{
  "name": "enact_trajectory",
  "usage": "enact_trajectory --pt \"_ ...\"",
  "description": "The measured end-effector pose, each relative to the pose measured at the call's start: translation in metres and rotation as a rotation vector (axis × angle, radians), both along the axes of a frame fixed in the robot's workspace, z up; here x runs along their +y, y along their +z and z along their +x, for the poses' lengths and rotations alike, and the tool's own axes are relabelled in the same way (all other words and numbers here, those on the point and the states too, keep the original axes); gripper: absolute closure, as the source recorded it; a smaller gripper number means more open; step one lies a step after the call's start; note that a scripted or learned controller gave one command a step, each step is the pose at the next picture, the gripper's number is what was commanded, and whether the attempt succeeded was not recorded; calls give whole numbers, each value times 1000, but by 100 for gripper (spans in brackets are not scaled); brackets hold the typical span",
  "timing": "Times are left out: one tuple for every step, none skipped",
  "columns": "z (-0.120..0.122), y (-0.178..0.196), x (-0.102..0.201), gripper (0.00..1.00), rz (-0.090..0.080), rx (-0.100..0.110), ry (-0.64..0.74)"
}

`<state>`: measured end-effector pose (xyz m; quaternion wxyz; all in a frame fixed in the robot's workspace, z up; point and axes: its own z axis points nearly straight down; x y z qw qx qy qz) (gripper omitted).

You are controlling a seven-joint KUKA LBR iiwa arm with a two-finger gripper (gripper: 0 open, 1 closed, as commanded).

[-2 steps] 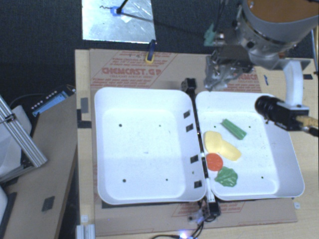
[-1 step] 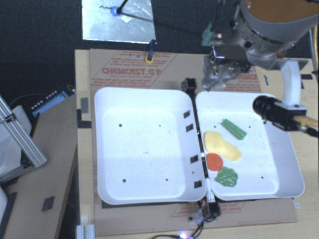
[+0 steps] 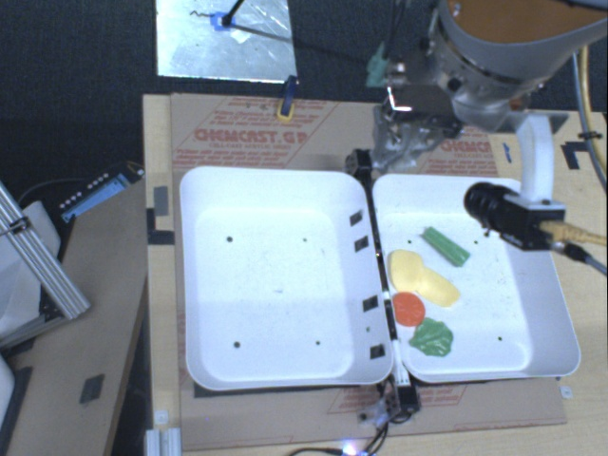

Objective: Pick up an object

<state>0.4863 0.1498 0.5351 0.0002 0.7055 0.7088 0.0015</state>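
Observation:
The right bin (image 3: 541, 331) holds a few small objects near its left side. A green bar (image 3: 445, 246) lies tilted toward the back. In front of it is a pale yellow lump (image 3: 423, 276), touched by a red-orange disc (image 3: 408, 309), and a dark green leafy piece (image 3: 432, 337) lies nearest the front. My gripper (image 3: 404, 145) hangs above the back edge of the bins, near the divide between them and well behind the objects. Nothing shows in its grasp.
The left bin (image 3: 204, 255) sits beside the right one, joined by a black hinged strip (image 3: 380, 283). A black cylinder on a white bracket (image 3: 508, 212) hangs from the arm over the right bin's back right. Both bins rest on a cardboard sheet (image 3: 247, 136).

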Motion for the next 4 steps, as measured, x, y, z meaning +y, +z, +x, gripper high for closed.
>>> enact_trajectory --pt "0 0 2 100 0 0 0" --pt "0 0 -28 100 -1 1 -6" --pt "0 0 -16 100 0 0 -1" --pt "0 0 -3 100 0 0 -1"
